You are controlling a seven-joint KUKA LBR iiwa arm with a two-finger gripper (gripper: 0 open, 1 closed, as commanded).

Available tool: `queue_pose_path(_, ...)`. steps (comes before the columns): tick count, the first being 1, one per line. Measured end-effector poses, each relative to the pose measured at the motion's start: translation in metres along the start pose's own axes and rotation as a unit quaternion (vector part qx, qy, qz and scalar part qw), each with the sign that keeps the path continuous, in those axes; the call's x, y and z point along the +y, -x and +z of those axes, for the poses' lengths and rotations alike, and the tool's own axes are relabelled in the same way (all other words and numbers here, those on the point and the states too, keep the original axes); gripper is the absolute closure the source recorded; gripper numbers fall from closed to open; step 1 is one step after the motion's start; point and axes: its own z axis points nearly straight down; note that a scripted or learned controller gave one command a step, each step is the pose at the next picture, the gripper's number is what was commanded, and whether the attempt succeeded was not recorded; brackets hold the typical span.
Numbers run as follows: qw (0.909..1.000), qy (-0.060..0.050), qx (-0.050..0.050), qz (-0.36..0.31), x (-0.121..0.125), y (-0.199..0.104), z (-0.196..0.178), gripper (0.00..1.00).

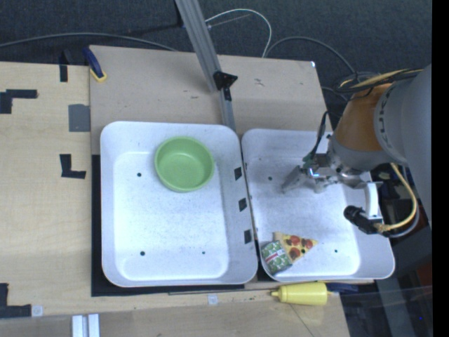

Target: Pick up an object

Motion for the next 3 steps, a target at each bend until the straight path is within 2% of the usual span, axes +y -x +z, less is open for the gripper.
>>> queue_pose_path(1, 1.0, 0.0, 0.001, -0.001, 0.0, -0.001, -0.011, 1.0)
queue_pose_path(3, 1.0, 0.002, 0.0, 0.0, 0.021, 0.001, -0.123, 1.0)
